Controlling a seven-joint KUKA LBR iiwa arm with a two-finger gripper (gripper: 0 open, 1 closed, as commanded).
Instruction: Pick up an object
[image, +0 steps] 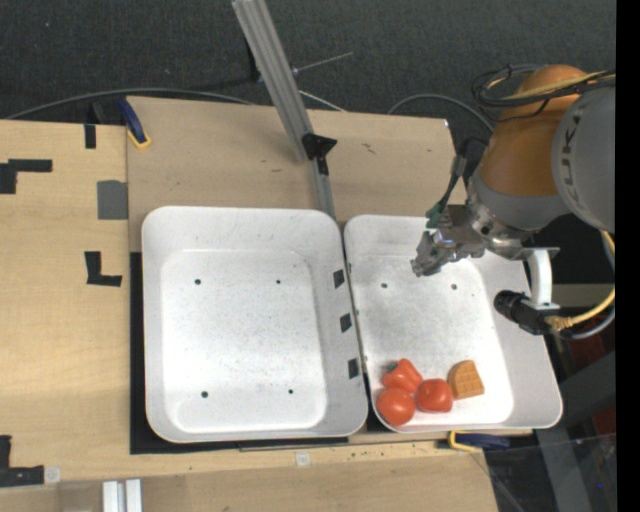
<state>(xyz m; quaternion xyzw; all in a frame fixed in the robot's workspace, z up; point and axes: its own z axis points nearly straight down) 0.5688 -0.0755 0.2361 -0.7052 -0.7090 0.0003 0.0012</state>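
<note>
In the right bin (400, 250), several red tomato-like pieces (410, 390) lie bunched at the near edge, with a tan waffle-like piece (465, 379) just to their right. My gripper (428, 259) hangs over the far part of the same bin, well away from those objects. Nothing shows between its tips, and its small dark fingers are too blurred to read as open or shut.
The left bin (245, 320) sits beside the right one, joined by dark clips along the shared edge. A grey metal pole (285, 85) slants down to the bench behind the bins. A black cable fitting (520, 308) hangs off the wrist at the right.
</note>
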